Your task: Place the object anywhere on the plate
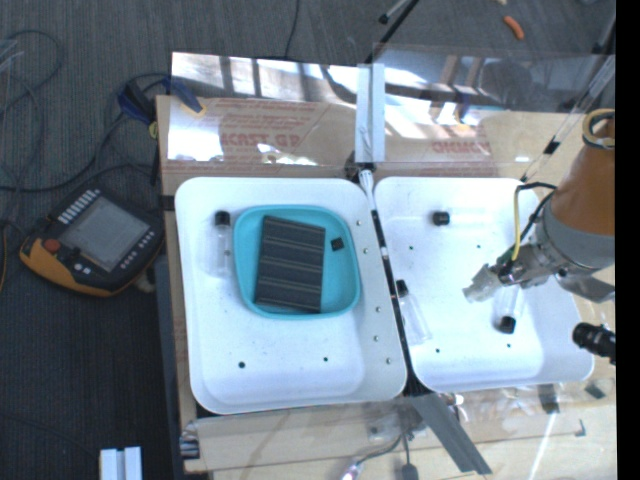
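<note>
Lying flat on teal plate [345, 286] in left bin [200, 368]: dark ribbed slab [290, 263], likely stiff, light; best gripped across narrow edges. End effector [483, 285] over right bin [450, 358]; state impossible to tell.

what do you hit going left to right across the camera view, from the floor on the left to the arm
Handheld control pendant on the floor → left bin → small black-capped vial → teal plate carrying the dark ribbed block → right bin → small black object → tool → grey arm.
</note>
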Controlling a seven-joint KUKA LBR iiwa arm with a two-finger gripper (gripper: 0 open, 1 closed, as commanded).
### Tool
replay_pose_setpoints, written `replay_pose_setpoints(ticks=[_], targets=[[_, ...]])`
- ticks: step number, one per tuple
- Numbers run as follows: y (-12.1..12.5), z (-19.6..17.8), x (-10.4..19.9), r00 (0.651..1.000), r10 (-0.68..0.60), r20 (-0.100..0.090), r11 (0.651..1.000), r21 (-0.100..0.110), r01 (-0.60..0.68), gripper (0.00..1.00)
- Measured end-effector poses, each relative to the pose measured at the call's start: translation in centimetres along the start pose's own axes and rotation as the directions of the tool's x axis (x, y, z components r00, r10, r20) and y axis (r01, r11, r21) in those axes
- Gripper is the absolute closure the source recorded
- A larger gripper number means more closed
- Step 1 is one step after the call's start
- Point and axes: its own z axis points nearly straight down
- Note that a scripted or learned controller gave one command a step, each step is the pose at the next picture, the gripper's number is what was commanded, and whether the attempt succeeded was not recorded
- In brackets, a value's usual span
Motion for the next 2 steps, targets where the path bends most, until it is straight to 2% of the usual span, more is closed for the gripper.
replay_pose_setpoints(ticks=[1,2], targets=[[0.0,0.0,0.0,1.000,0.000,0.000,1.000,0.000,0.000,0.00],[-1.4,-7.1,-5.2,0.963,-0.269,0.004,0.963,-0.001,0.269,0.00]])
